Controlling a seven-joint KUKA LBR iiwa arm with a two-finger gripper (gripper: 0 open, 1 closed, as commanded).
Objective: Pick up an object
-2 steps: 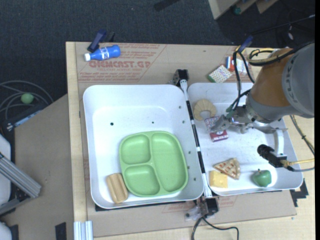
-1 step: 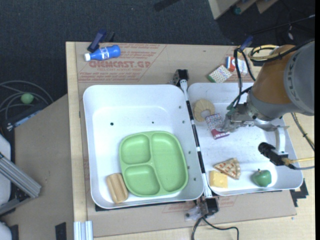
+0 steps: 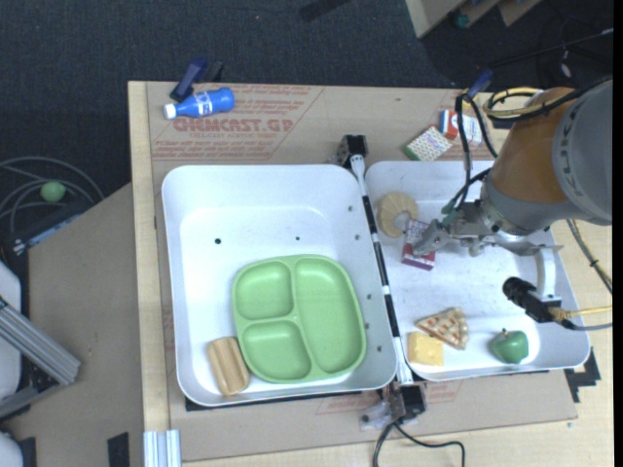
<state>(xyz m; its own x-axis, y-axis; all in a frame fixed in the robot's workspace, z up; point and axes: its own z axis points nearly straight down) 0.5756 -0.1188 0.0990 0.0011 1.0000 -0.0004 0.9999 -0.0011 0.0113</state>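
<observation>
Two white bins sit side by side on the bench [image 3: 292, 129], and the claw [image 3: 435, 236] hangs over the upper part of the right bin [image 3: 477, 280], on an arm that reaches in from the right.

Far to the claw's left and further back, a blue bottle [image 3: 200, 103] lies on the bench outside the bins. A tan block [image 3: 227, 365] lies in the near corner of the left bin [image 3: 243, 212], well left of the claw and nearer the camera. Just beside the block is a green divided plate [image 3: 297, 317], which is also left of the claw and closer to the front edge.

In the right bin, a round biscuit [image 3: 396, 212] lies a little to the claw's left and slightly behind it. A small red and white packet [image 3: 419, 249] sits right at the claw's tip, on its left side. I cannot tell whether the claw is spread or pressed together, or whether it is pinching the packet.

A yellow cheese cube [image 3: 425, 349] lies well in front of the claw. A small checkered box [image 3: 426, 145] rests on the bench behind it. A waffle wedge [image 3: 445, 327] touches the cheese, and a green apple [image 3: 509, 345] sits to the claw's front right.
</observation>
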